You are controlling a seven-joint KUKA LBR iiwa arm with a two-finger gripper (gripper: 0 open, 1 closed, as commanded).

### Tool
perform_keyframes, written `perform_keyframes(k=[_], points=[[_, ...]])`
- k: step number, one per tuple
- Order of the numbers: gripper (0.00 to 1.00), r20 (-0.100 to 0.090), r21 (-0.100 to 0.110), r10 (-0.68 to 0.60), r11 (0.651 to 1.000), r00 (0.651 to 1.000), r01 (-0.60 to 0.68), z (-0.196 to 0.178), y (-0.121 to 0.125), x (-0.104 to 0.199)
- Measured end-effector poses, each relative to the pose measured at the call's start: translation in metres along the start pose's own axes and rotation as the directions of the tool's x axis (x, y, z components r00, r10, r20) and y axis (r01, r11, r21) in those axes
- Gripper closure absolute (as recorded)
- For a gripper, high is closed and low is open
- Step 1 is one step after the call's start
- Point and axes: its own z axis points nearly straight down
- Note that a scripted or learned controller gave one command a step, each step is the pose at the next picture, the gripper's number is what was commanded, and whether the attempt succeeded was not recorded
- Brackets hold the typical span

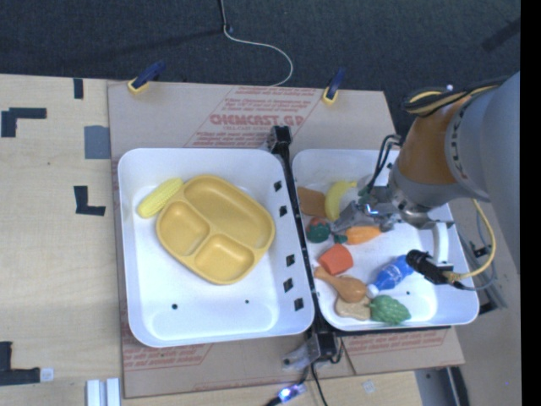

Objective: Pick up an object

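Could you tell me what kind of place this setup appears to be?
Probably a robot grasping test bench in a lab: two white bins on cardboard, toy food heaped in the right one, and a grey arm reaching in.

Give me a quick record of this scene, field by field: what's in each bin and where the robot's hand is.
left bin: yellow divided tray, toy corn cob touching its upper left edge
right bin: toy foods, among them a carrot, orange block, drumstick, blue bottle, green broccoli, yellow piece
hand: low in the right bin, by the carrot and yellow piece
hand holding something: cannot tell
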Motion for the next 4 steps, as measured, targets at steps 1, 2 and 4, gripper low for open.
perform_keyframes(k=[1,2,4], points=[[0.00,0.002,-0.011,-0.001,1.000,1.000,0.001,0.002,0.004,-0.001],[1.00,0.003,-0.013,0.000,1.000,1.000,0.000,-0.009,0.005,-0.002],[1.00,-0.005,0.000,-0.001,1.000,1.000,0.001,-0.112,-0.002,0.002]])
